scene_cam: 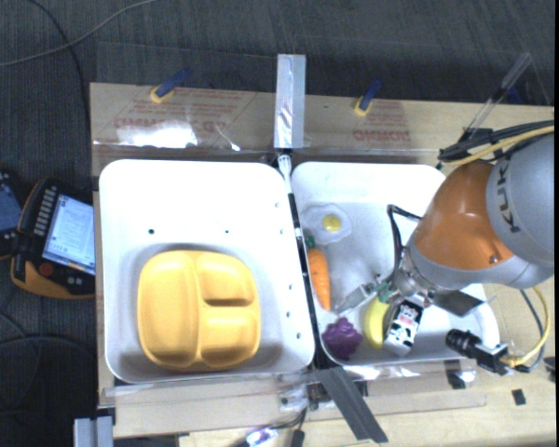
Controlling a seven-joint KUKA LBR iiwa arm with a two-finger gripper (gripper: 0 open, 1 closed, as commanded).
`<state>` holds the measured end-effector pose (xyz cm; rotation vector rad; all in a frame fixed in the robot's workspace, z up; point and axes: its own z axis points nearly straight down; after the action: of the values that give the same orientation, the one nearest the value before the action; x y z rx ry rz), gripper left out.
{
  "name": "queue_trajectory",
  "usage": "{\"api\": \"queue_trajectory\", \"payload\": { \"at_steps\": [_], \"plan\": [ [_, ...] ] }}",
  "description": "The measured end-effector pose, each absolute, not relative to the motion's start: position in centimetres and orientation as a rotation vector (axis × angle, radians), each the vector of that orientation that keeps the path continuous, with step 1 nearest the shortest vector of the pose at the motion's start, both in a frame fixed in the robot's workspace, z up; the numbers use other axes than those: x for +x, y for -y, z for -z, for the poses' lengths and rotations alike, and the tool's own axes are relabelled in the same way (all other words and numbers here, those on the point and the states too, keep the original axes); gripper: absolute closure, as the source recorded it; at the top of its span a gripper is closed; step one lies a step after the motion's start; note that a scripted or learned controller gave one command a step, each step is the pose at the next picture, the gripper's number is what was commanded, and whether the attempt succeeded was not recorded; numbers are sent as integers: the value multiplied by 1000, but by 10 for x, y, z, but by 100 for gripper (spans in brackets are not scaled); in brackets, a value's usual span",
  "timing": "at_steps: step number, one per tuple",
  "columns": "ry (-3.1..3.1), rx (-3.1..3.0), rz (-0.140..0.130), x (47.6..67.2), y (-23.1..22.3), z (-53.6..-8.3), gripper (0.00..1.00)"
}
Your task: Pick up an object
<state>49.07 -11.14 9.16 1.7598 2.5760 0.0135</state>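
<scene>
The grey robot arm with the orange band [466, 226] comes in from the right of the frame and reaches down into the right white bin [354, 180]. Its two-finger gripper [391, 298] hangs low in the lower middle of that bin. I cannot tell how its tips stand, because the wrist hides them.

The toys lie in a small bunch right at the tool. A round yellow toy fruit [376, 320] sits just under the gripper, a bit down and to the left. A small white box with black marks [404, 327] touches it on the right. A purple bunch of toy grapes [341, 337] lies further left, near the bottom edge of the bin. A long orange toy carrot [319, 277] lies left of the gripper, beside the wall between the bins. Its long side runs up and down the frame, and I think the thin tip points down.

The yellow fruit looks nearest, so a short drop would reach it.

A yellow plastic tray with sections [198, 307] rests in the left white bin [130, 194].
</scene>
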Motion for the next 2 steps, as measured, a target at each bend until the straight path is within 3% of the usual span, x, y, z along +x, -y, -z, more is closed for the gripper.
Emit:
{"api": "queue_trajectory", "payload": {
  "at_steps": [1,2],
  "plan": [
    [-2583,1767,-15,501,153,-91,0],
    [-2581,1765,-19,503,152,-101,100]
  ]
}}
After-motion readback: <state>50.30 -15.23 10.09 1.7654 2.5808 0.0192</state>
